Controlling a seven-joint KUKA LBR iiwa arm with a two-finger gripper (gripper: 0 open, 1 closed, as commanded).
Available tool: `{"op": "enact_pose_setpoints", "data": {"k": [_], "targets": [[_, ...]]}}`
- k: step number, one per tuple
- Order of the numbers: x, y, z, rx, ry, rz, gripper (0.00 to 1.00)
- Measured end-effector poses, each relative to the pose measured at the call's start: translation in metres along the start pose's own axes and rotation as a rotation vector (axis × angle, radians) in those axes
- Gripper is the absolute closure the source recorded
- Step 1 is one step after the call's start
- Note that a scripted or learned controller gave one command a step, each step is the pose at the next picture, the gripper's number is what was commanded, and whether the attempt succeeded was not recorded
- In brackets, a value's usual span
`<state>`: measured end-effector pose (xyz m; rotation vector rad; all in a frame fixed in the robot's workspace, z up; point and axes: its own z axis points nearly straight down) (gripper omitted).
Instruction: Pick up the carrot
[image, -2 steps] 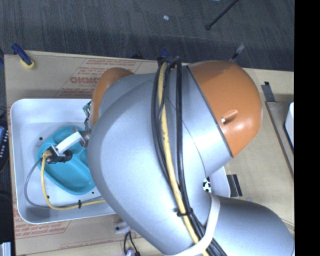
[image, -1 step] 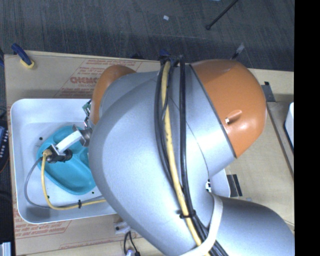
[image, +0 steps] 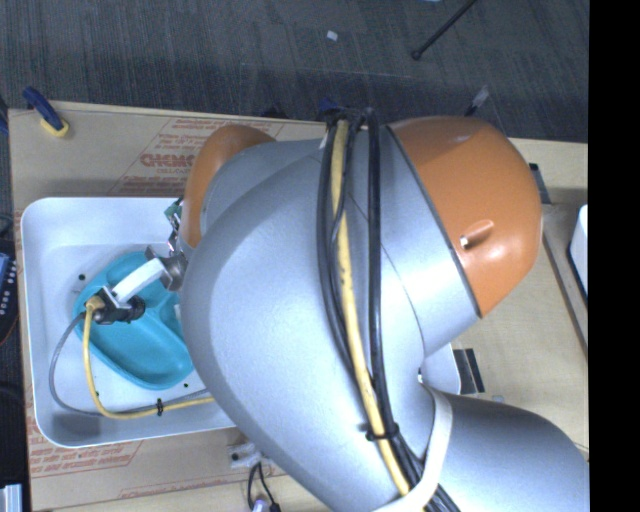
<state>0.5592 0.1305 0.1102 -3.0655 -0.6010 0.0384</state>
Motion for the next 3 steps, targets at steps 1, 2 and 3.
{"op": "enact_pose_setpoints", "data": {"k": [1, 2, 3], "targets": [[0.0, -0.002, -0.009, 0.008, -0.006, -0.007, 1.0], [0.016, 0.038, 0.018, -0.002, -0.001, -0.628, 1.0], [0.05, 0.027, -0.047, -0.022, 0.01, -0.788, 1.0]]}}
